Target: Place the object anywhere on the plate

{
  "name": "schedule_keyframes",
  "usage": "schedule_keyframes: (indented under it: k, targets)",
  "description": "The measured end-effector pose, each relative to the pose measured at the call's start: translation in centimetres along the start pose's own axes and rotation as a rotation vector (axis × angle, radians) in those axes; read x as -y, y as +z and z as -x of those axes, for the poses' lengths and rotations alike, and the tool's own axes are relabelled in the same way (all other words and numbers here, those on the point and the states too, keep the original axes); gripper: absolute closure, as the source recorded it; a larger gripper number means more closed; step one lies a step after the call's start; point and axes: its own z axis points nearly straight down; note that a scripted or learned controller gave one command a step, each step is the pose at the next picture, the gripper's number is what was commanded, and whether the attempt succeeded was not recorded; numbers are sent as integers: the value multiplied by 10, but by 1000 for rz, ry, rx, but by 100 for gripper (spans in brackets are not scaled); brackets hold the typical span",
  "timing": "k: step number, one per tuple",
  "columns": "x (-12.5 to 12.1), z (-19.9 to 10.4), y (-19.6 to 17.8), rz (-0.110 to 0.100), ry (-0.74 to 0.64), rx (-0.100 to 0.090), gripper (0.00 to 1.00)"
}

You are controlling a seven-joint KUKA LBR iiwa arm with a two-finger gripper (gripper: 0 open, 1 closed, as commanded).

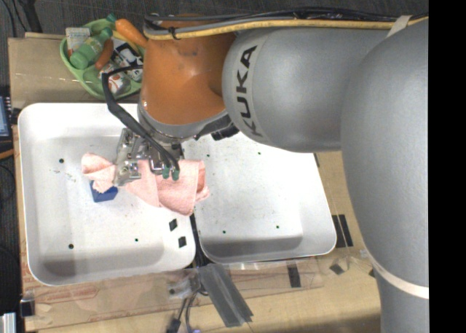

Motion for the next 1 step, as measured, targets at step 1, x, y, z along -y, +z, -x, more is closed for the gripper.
schedule_keyframes:
  k: [1]
  targets:
    - [0, 0, 0, 0, 1, 0, 0]
